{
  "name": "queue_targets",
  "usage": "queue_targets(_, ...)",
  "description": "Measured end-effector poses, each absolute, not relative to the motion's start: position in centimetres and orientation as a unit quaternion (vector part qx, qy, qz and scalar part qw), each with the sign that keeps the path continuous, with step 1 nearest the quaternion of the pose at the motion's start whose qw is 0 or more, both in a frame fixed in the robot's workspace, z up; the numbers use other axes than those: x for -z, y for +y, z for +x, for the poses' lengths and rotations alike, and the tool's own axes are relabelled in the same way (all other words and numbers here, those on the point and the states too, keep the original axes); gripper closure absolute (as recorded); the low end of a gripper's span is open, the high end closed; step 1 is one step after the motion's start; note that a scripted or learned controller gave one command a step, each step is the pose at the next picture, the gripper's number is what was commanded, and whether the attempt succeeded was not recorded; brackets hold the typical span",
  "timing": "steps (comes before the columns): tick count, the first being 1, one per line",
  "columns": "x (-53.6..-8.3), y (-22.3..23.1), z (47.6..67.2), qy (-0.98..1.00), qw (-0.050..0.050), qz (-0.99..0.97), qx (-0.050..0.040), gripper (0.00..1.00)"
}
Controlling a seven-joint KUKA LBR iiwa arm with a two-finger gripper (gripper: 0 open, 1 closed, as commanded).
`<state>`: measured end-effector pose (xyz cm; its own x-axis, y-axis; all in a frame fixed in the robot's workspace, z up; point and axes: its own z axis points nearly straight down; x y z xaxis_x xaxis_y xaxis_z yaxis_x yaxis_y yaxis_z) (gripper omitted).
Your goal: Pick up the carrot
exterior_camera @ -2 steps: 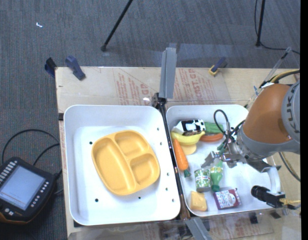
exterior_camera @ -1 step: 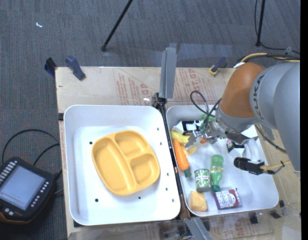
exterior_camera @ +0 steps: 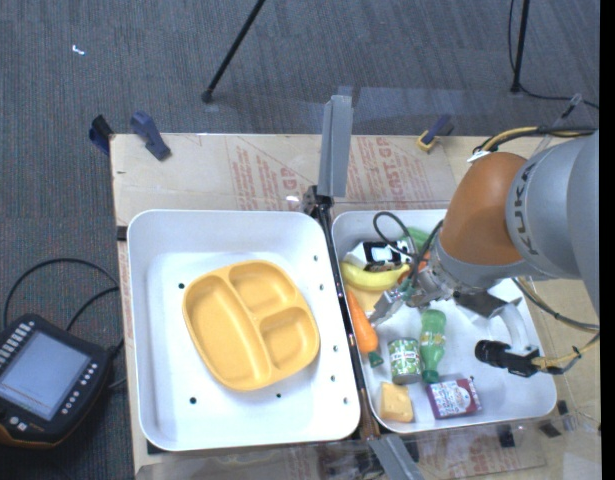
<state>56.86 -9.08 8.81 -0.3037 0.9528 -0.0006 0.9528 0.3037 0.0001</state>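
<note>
Reaching in over the right bin [exterior_camera: 543,393], the arm [exterior_camera: 517,218] has its gripper [exterior_camera: 391,304] low among the clutter, just to the three o'clock side of the carrot [exterior_camera: 362,325]. The carrot lies against the bin's nine o'clock wall, its length running from eleven to five o'clock, with a banana [exterior_camera: 372,274] just off its twelve o'clock end. Nothing is seen between the jaws, and whether they are spread or closed I cannot tell at this size. The step in hand looks like the approach to the grasp; no lift has begun. The next move probably calls for shifting a little toward nine o'clock so the jaws straddle the carrot across its narrow width, while clearing the bin wall and the banana.

Also in that bin, a green bottle [exterior_camera: 433,334] and a small green can [exterior_camera: 403,360] sit at the carrot's three to four o'clock, a yellow wedge [exterior_camera: 396,403] and a red packet [exterior_camera: 452,398] toward six o'clock. The left bin [exterior_camera: 152,268] holds a yellow divided plate [exterior_camera: 251,324]. Both bins rest on a board-covered surface [exterior_camera: 217,173]; grey carpet [exterior_camera: 107,58] surrounds it, with a handheld pendant [exterior_camera: 42,376] at nine o'clock.
</note>
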Motion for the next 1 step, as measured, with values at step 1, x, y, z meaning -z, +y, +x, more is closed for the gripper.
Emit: queue_targets(1,-8.76,-9.40,52.88,0.890,0.000,0.457,0.0001,0.00)
